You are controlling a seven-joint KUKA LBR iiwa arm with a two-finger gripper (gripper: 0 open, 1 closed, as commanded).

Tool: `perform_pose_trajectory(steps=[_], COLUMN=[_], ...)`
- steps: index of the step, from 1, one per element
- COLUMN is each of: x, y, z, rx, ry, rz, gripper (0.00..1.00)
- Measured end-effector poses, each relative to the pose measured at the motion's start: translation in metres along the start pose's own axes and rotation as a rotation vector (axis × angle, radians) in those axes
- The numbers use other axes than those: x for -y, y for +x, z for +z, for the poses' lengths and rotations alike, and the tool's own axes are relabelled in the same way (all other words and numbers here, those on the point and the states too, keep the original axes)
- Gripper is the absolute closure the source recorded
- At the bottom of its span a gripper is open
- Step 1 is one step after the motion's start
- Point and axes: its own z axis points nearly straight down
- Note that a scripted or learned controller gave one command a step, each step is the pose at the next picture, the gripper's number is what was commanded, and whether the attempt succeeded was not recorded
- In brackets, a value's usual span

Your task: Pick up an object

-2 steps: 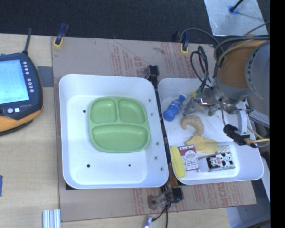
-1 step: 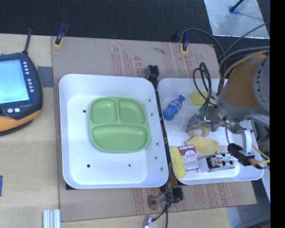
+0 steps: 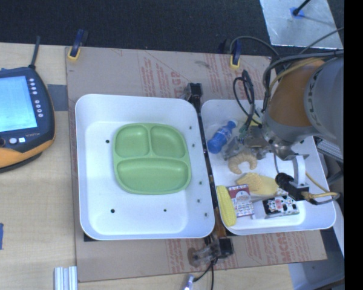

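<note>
the jaws [image 3: 252, 142] hang low in the right white bin [image 3: 323, 222], over the tan croissant-shaped piece [image 3: 242, 162]; whether they are parted or closed, i cannot tell. beside them lies a blue plastic bottle [image 3: 220, 138]. nearer the front rim lie a yellow corn cob [image 3: 226, 205] and a small red-and-white carton [image 3: 242, 199]. the left white bin [image 3: 97, 216] holds a green divided plate [image 3: 151, 159].
</note>
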Motion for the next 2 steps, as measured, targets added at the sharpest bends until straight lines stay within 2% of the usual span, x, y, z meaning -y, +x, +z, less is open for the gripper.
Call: perform_pose_trajectory(steps=[1, 2], x=[-0.001, 0.005], y=[-0.002, 0.065], z=[-0.011, -0.1], rx=[0.002, -0.002], ry=[-0.001, 0.0], rz=[-0.001, 0.003], gripper=[1.0, 1.0])
